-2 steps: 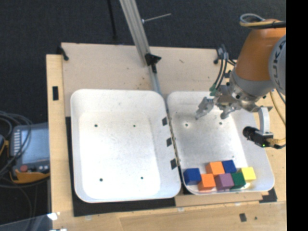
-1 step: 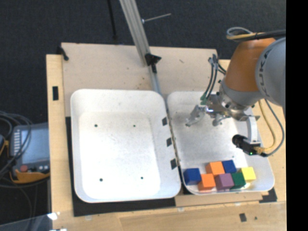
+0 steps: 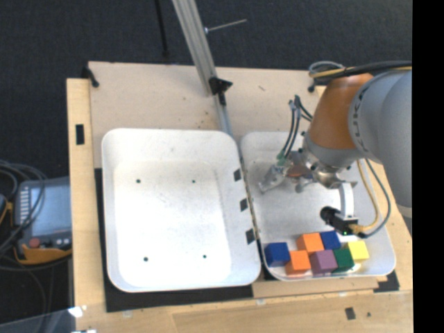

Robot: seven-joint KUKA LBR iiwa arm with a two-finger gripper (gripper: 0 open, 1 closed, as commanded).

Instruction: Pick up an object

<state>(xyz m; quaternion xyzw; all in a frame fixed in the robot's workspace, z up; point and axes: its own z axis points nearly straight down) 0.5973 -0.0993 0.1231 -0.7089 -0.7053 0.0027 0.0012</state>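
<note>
The wooden bench (image 3: 173,96) fills most of the camera view, with two shallow white bins side by side on it. The left bin (image 3: 173,207) is the larger in view. The right bin (image 3: 277,214) sits just beside it, their inner rims almost touching.

The grey arm (image 3: 388,137) reaches in from the right, over the right bin, with its orange band (image 3: 336,113) above the wrist. A slanted metal post (image 3: 198,44) rises from behind the bins toward the top of the view. Off the bench on the far left lies a handheld control unit (image 3: 38,217) with its cables.

The gripper (image 3: 288,175) hangs over the upper middle of the right bin, well apart from the blocks. It is seen from above and partly hidden by the wrist, so whether it is released or clenched cannot be told, and nothing can be seen in its grasp.

The blocks lie clustered along the near edge of the right bin, touching or nearly touching one another: a blue block (image 3: 277,252) at the left end, then an orange block (image 3: 300,260), a second orange block (image 3: 312,242), a purple block (image 3: 323,261), what looks like a second blue block (image 3: 331,240), a green block (image 3: 343,258) and a yellow block (image 3: 359,249) at the right end.
</note>
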